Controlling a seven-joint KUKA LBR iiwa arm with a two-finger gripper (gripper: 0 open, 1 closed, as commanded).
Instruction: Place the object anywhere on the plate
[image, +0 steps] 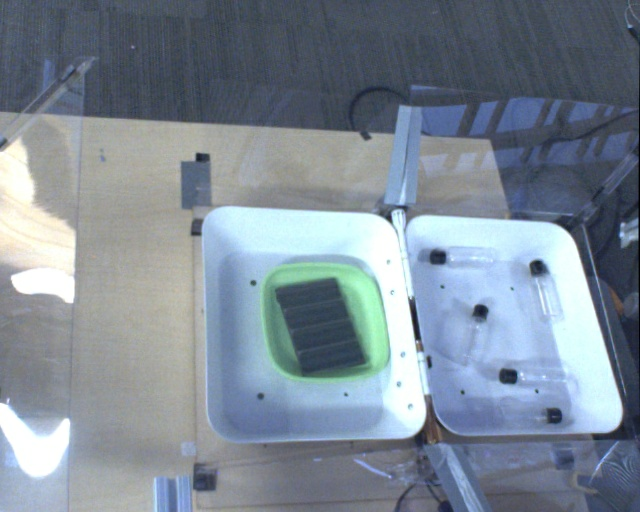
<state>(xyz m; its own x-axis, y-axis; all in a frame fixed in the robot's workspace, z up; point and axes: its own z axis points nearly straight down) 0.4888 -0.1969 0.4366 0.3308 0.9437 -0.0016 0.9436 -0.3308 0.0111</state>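
Left bin (225, 400): your green plate (372, 300) sits inside it, dark ribbed block (319, 326) on the plate.
Right bin (590, 330): clear vials (545, 293) scattered, beside the plate's bin.
Gripper: can't tell its state.

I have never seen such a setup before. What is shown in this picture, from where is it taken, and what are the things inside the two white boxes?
This is one picture, taken by a fixed camera above a wooden bench, looking down at a slant. The bench is a workplace for a robot arm, which reaches in from the right side of the picture.

Two shallow white bins stand side by side. The left bin holds a green plate with rounded corners. On the plate lies a dark ribbed block, a little turned.

The right bin holds several small clear tubes with black caps, lying scattered. One lies near the top, one at the right, one in the middle, and two low down.

The job is to put an object on the plate. The dark block already rests there, and nothing is being held.
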